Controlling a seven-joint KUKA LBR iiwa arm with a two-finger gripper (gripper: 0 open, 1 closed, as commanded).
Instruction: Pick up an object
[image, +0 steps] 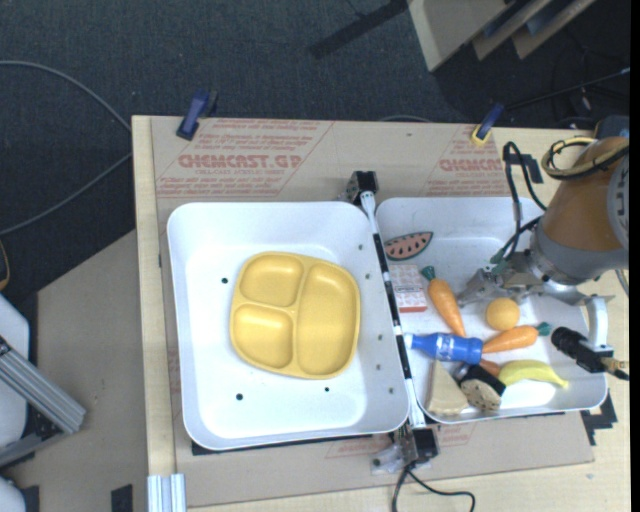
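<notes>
My gripper (497, 280) hangs just above the orange ball (503, 313); the ball sits a bit toward the front, and I cannot tell my grip

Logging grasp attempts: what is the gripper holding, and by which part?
Cannot be told: the gripper hovers above the right bin near the orange ball.

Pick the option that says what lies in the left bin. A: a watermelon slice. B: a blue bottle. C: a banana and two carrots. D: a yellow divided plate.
D: the yellow divided plate sits alone in the left bin; the fruit and vegetable toys lie in the right bin.
</notes>
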